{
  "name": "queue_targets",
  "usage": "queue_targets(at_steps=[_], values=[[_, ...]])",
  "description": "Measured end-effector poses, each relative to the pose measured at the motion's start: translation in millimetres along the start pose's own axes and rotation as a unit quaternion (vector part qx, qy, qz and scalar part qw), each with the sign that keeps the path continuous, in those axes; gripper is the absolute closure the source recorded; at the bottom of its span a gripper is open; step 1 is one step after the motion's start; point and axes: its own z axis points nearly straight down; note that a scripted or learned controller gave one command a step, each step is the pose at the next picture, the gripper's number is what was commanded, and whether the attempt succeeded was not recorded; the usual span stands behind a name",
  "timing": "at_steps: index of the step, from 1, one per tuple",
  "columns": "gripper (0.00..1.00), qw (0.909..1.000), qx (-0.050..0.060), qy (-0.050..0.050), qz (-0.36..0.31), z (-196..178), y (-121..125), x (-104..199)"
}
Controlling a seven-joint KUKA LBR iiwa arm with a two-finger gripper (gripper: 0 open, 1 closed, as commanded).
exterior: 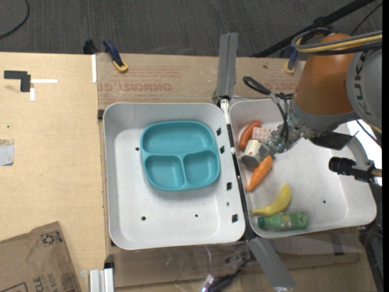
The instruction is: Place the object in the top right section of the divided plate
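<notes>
**Still in the right bin: the claw is low over the pile**

Here the gripper [271, 145] hangs just beside the carrot [260, 172] and a small can [251, 154]; whether it is released or clenched, you cannot tell. The carrot (probably the object meant) lies in the right bin [358, 208], well apart from the blue plate [180, 155]. It looks light, stiff and smooth, so take it across the middle. Its long axis runs diagonally, the tip toward the lower left.

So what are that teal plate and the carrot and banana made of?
The divided plate looks like matte moulded plastic: even teal colour, soft rounded ridges. The carrot and banana seem to be plastic toys, judging by their flat, uniform colour and smooth skin, though real ones can't be ruled out.
</notes>
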Motion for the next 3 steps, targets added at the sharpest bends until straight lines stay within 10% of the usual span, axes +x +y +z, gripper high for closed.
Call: queue_targets(at_steps=[2, 3], values=[[1.00, 1.0000, 0.001, 0.001, 0.008, 7.9, -10.8, 114.3], [1.00, 0.9969, 0.000, 0.000, -0.079, -60.8, 38.0, 153.2]])
